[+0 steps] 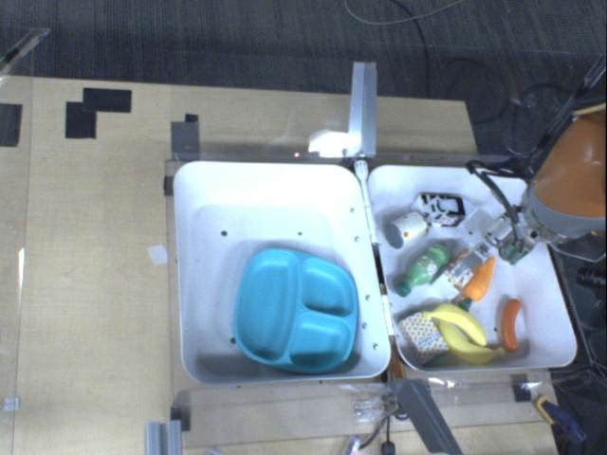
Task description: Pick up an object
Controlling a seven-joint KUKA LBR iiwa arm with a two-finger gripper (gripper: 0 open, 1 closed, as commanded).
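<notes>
Your hand [471,265] – finger state unclear – crowds small orange carrot [481,279] and green plastic bottle [423,265]; you risk a knock or double-grab.

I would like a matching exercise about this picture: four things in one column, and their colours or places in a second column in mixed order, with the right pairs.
Things:
1. divided plate
2. banana
3. carrot
4. bottle

Descriptions:
A. green, in the right bin
B. yellow, near the right bin's front edge
C. blue, in the left bin
D. orange, just below the gripper

Pairs: 1-C, 2-B, 3-D, 4-A
</notes>
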